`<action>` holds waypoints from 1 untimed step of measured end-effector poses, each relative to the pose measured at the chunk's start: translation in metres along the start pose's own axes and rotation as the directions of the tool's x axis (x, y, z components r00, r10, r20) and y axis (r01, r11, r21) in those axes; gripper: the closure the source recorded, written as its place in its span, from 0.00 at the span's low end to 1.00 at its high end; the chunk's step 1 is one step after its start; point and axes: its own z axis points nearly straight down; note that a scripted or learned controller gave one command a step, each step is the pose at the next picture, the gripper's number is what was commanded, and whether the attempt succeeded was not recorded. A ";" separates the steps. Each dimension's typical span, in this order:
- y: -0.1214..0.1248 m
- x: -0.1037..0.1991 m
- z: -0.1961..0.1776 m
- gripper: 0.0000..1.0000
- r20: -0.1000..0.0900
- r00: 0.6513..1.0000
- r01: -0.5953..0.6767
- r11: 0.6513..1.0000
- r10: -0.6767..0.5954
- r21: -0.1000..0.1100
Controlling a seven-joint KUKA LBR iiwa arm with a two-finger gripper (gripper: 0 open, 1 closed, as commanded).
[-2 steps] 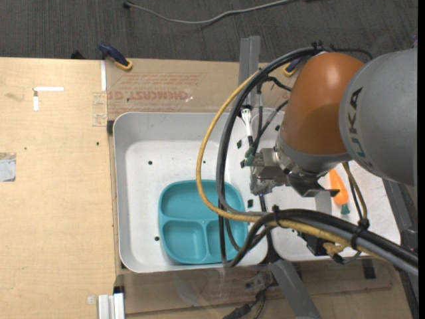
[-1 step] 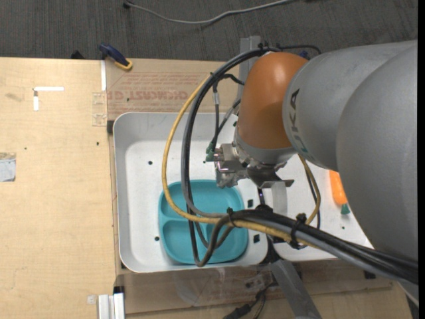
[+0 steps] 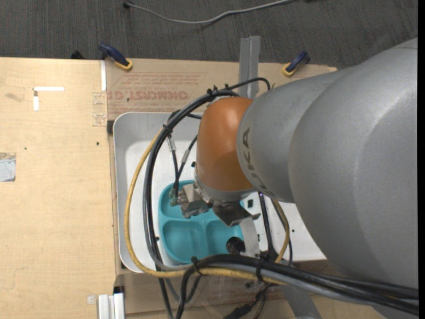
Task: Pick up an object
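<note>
Jaws hidden under the wrist, above a teal tray

Jaws cannot be made out: the arm (image 3: 332, 138) covers them from above, so whether they stand apart or together cannot be told. Only the wrist hardware shows, a cluster of metal fittings (image 3: 192, 201) below the orange band (image 3: 222, 145), hanging over the left white bin (image 3: 126, 178).

In that bin lies a teal tray (image 3: 189, 234) with moulded compartments, resting on the bin floor toward its near edge. Two of its hollows are visible side by side; its right part is hidden behind the wrist and a black round fitting (image 3: 234, 246). The metal fittings sit just above the tray's upper left corner; contact cannot be judged from this slant.

Black cables (image 3: 159, 151) and a yellow hose (image 3: 136, 198) loop from the wrist around the bin's left side and cross its near rim. The bin rests on a cardboard sheet (image 3: 159, 88) held to the desk (image 3: 53, 178) by two blue-and-orange clamps (image 3: 116, 55) at the far edge. A grey cable (image 3: 219, 15) runs across the dark floor beyond.
</note>
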 end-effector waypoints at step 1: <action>0.006 -0.004 0.053 1.00 -0.008 0.957 -0.291 0.957 0.291 -0.023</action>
